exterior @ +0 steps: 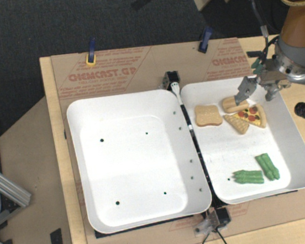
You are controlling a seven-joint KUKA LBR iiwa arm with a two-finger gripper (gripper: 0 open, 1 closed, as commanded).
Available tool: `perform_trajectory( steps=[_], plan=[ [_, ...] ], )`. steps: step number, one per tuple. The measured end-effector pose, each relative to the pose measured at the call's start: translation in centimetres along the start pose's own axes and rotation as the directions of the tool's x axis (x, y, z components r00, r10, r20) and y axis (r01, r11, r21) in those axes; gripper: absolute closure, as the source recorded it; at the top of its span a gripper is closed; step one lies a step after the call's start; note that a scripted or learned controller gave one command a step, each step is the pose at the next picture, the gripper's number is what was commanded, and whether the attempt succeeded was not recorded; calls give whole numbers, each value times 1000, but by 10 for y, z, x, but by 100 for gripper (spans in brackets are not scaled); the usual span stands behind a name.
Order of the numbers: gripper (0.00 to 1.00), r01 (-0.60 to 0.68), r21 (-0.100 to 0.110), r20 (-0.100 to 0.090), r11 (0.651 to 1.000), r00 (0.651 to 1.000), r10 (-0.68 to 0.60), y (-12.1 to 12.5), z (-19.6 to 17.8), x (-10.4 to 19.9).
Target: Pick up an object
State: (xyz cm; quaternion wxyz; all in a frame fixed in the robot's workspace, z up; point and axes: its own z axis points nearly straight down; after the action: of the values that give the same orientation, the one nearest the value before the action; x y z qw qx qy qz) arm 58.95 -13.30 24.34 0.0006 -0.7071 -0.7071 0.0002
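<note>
The right bin [289,145] holds a slice of toast [208,116], a small tan piece [232,103], a pizza slice [246,118] and two green pods [258,172] near its front. My gripper [256,91] hangs over the bin's far right part, just above and right of the tan piece and the pizza slice. Its two grey fingers [245,88] are spread apart with nothing between them.
The left bin [92,171] lies beside the right one, with a black divider [190,136] between them. Both rest on a cardboard sheet [128,66] held by blue clamps [92,54]. The arm's orange band [299,27] rises at the far right.
</note>
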Motion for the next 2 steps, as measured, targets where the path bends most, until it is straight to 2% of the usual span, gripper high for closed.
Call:
perform_trajectory(
  steps=[1, 2],
  plan=[
    [0, -10, 10, 0, 1000, 1000, 10, -29, 128, -96],
    [0, -3, -4, 2, 1000, 1000, 3, -91, 37, -92]
  ],
)
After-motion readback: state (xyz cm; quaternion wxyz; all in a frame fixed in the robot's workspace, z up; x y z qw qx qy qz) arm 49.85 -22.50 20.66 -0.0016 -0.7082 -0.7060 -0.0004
